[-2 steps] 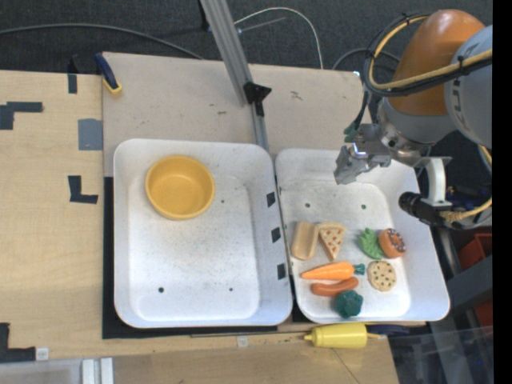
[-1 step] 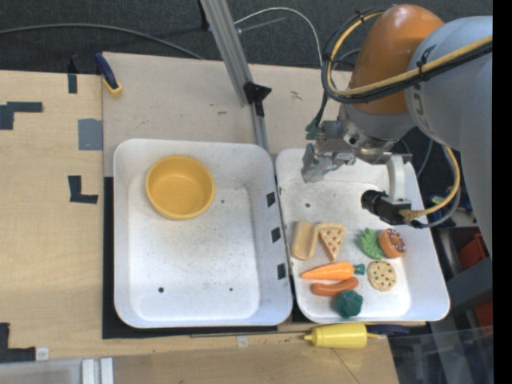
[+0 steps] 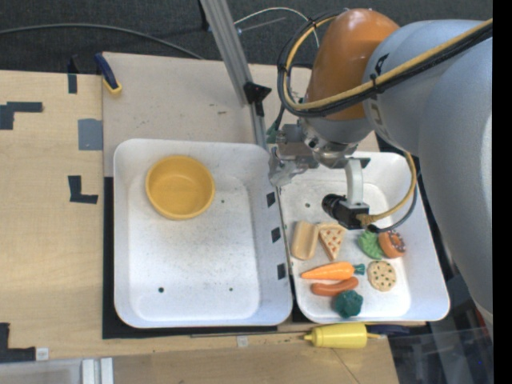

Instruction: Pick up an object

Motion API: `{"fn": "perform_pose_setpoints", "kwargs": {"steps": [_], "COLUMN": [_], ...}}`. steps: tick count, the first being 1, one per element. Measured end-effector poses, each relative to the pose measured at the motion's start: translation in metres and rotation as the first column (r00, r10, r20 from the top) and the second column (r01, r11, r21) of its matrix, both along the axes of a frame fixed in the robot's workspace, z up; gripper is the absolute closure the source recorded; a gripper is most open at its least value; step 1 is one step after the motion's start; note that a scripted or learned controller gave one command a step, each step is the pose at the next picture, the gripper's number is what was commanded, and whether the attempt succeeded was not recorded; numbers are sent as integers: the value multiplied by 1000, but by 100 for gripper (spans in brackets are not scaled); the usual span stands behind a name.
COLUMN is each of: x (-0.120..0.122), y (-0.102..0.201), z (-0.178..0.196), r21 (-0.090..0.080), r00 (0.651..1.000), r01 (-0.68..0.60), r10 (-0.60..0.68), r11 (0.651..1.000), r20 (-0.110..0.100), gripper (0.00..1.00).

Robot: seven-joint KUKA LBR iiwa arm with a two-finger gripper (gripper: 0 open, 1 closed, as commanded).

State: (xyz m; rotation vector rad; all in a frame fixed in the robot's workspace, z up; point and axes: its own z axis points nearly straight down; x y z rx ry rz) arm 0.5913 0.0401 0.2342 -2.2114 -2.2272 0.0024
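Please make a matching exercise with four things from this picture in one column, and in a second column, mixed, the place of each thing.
Things:
1. yellow bowl
2. carrot
3. cookie
4. mustard bottle

Places:
A. on the bench, in front of the right bin
B. right bin, to the right of the carrot
C. left bin
D. right bin, below the pizza slice

Pairs: 1-C, 2-D, 3-B, 4-A

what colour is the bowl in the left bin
Yellow-orange; the bowl shows plainly in the camera view.
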Motion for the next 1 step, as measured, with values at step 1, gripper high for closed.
{"fn": "perform_pose_setpoints", "kwargs": {"steps": [1], "x": [7], "y": [47], "z": [-12], "r21": [-1], "r00": [1000], "r01": [1], "r10": [-1], "r11": [1000], "r20": [1], "gripper": [100]}}
